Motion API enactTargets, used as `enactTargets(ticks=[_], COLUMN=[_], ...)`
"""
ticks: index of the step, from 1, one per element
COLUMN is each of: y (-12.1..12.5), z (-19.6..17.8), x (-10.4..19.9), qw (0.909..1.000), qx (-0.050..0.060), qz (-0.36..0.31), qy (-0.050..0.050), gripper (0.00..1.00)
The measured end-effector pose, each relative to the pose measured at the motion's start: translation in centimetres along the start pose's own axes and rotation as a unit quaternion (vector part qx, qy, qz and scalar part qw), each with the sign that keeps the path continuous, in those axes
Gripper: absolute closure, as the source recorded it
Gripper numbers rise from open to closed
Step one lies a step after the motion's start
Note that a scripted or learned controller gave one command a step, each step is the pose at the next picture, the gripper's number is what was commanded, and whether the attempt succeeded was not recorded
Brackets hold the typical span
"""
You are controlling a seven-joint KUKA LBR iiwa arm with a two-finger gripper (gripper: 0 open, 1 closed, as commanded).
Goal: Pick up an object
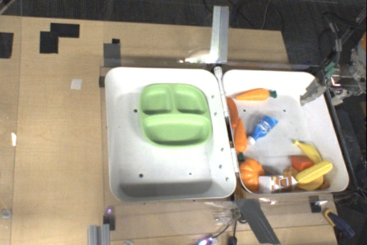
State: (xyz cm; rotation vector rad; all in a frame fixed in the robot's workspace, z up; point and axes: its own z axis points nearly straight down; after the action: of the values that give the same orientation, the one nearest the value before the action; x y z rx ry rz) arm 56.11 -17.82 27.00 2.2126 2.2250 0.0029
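The right bin (287, 80) holds several toy foods. An orange carrot (254, 94) lies near its far wall. A second carrot (237, 126) runs along the left wall. A small blue bottle (262, 127) sits in the middle. At the front are an orange pumpkin (250, 169), a brown and white bottle (277, 183), a red piece (299, 162) and two yellow bananas (309, 151) (314, 172). My gripper (314, 90) hangs over the bin's far right corner, apart from all of them, with nothing seen in it.
The left bin (123, 140) carries a green divided plate (174, 113). A metal post (220, 34) stands behind the seam between the bins. Cables and arm hardware (347, 69) crowd the right edge.
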Motion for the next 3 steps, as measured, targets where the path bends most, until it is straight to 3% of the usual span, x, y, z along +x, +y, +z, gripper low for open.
enactTargets(ticks=[1, 2, 3], y=[2.2, -1.1, -0.9], z=[13.3, 18.0, 16.8], x=[4.2, 5.9, 6.0], qw=[0.9995, 0.9999, 0.9998], qx=[0.001, -0.005, -0.008], qz=[-0.031, -0.016, -0.016], qy=[0.001, 0.000, 0.001], gripper=[0.00, 0.00, 1.00])
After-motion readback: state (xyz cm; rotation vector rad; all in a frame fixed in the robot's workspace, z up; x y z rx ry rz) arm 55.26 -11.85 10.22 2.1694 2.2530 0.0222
